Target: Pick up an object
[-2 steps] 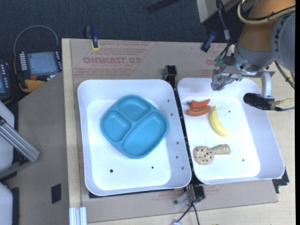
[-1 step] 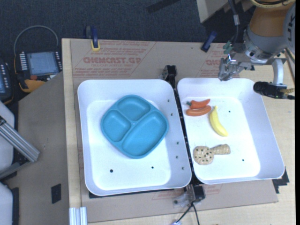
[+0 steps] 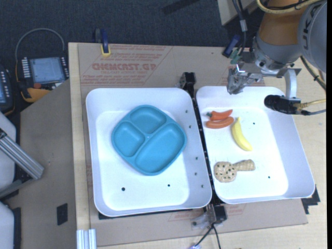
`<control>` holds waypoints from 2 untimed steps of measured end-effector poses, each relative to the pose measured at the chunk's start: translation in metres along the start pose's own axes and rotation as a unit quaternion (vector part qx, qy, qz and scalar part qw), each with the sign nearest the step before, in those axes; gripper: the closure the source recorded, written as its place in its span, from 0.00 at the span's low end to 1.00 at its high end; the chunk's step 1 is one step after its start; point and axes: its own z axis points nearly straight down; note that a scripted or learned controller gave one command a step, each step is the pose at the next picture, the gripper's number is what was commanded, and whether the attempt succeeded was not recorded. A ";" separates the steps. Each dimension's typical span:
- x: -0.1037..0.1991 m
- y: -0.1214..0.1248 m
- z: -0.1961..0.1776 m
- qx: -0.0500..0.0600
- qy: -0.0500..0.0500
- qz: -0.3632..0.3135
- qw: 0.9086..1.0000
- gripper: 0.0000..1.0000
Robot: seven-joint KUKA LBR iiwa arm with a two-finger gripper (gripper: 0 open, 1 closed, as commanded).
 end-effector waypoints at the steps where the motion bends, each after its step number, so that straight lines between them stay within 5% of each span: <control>1: 0.049 -0.007 -0.003 0.000 0.000 0.000 1.000 1.00; 2: 0.103 -0.003 -0.001 -0.001 0.000 -0.001 1.000 1.00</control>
